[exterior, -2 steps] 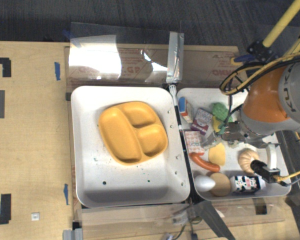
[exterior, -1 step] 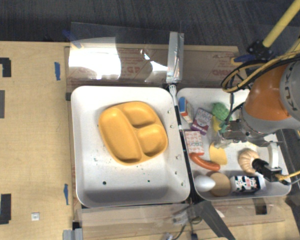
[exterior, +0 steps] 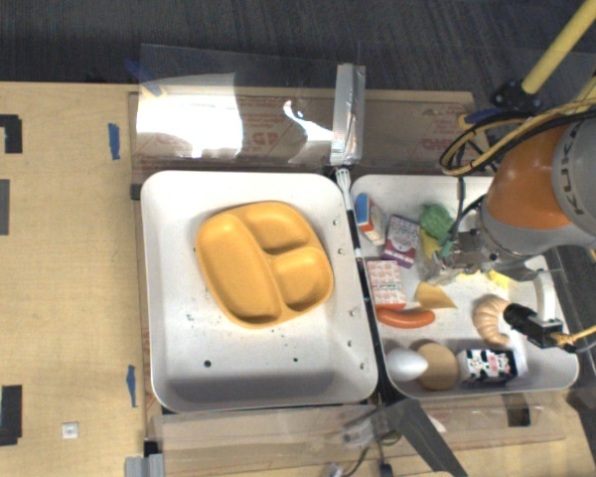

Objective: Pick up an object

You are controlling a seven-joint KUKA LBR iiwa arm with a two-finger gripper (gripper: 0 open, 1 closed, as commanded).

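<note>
On the bench: two shallow white bins are seen side by side from above, at a slant.
Left bin (exterior: 169, 296): a yellow-orange tray (exterior: 264, 261) with three compartments is laid near its middle, tilted relative to the bin's edges.
Right bin (exterior: 556, 366): a scatter of small objects is held here.
Far side of right bin: a green item (exterior: 436, 220), a small purple-and-white packet (exterior: 402, 237) and a small red, white and blue carton (exterior: 368, 219) are placed close together.
Middle of right bin: a pink-patterned packet (exterior: 386, 282) is laid by the left wall, a red sausage-shaped item (exterior: 406, 317) just below it, and a yellow wedge (exterior: 436, 294) beside them.
Near side of right bin: a silver rounded object (exterior: 407, 365), a tan egg-shaped object (exterior: 438, 363) and a dark can with a white label (exterior: 490, 365) are lined up; a croissant-like piece (exterior: 490, 316) is seen above the can.
Arm: the grey arm with its orange band (exterior: 524, 192) is reached in from the right, over the right bin.
Gripper (exterior: 465, 254): it is lowered just beside the green item and above the yellow wedge; whether its grasp is spread or pressed together cannot be told, and nothing is seen pinched in it.
</note>
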